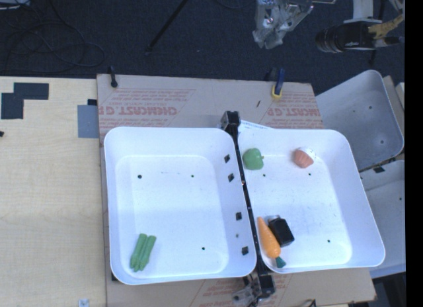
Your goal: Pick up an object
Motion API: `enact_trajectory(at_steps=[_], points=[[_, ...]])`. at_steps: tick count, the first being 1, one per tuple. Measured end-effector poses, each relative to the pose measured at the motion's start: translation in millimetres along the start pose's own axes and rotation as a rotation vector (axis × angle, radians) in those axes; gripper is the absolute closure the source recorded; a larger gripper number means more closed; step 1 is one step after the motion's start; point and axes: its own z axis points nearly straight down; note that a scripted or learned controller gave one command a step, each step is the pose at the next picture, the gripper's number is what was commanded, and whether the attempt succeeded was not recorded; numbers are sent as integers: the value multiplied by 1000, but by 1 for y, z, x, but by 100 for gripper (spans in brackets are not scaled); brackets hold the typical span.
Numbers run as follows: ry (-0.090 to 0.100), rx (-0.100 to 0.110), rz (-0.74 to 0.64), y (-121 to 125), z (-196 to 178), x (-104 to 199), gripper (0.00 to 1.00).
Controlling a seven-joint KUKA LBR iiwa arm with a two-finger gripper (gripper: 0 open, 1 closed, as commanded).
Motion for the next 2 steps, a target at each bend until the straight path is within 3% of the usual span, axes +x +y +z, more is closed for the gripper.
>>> enact_trajectory(at_steps=[1,2], points=[[-1,4,-7,0,-9,2,100],[-1,5,-8,0,-9,1,0]])
